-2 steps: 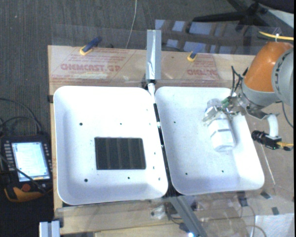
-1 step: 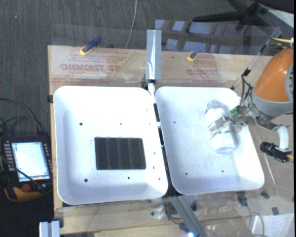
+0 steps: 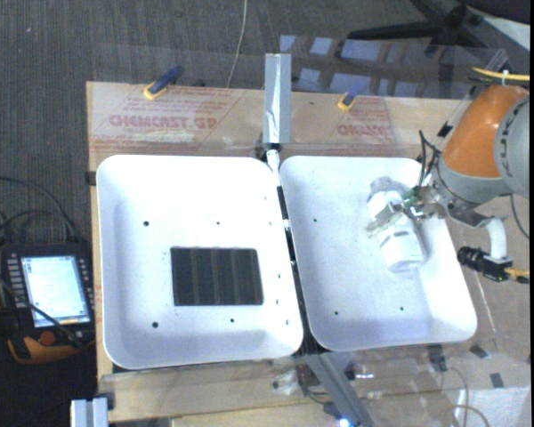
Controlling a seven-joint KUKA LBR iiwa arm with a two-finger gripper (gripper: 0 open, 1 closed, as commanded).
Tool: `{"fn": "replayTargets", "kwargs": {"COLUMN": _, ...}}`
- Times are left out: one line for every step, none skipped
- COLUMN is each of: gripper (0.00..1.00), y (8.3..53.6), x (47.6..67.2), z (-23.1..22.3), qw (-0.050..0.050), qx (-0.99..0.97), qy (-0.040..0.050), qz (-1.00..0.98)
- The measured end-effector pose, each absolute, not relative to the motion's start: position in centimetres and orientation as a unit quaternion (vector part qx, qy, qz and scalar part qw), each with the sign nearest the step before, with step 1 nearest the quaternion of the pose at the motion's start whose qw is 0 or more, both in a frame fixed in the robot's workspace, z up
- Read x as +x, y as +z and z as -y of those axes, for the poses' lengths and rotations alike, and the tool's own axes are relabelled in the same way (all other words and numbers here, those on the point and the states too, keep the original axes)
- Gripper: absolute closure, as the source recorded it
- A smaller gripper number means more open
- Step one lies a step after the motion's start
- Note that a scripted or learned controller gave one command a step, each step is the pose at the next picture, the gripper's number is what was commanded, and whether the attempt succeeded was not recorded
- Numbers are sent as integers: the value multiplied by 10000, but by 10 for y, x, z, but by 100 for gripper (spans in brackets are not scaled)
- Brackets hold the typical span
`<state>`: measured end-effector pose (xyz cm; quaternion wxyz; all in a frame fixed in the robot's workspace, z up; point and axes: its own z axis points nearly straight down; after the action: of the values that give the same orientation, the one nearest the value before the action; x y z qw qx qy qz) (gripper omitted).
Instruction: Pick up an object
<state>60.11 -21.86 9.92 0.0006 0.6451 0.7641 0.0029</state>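
A flat black ribbed slab (image 3: 216, 276) lies in the left bin (image 3: 133, 185), a little below its middle. My gripper (image 3: 388, 213) hangs over the upper right part of the right bin (image 3: 338, 274), far to the right of the slab. It is pale against the white bin floor, and I see no object under or between it. The grey arm with its orange band (image 3: 479, 140) reaches in from the right edge.
The raised rims of the two bins meet at a divider (image 3: 283, 229) between the slab and the gripper. A grey post (image 3: 277, 96) stands behind the bins. A handheld screen (image 3: 49, 287) sits off the bench at left.
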Motion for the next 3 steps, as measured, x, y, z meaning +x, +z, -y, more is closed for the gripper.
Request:
{"fn": "replayTargets", "kwargs": {"gripper": 0, "y": 96, "x": 668, "z": 211, "qw": -47, "qx": 6810, "qy": -43, "qz": -7322}}
{"fn": "replayTargets", "kwargs": {"gripper": 0, "y": 96, "x": 668, "z": 216, "qw": -86, "qx": 6746, "qy": 1, "qz": -7382}}
{"fn": "replayTargets", "kwargs": {"gripper": 100, "y": 104, "x": 667, "z": 215, "qw": -116, "qx": 6739, "qy": -41, "qz": -7388}}
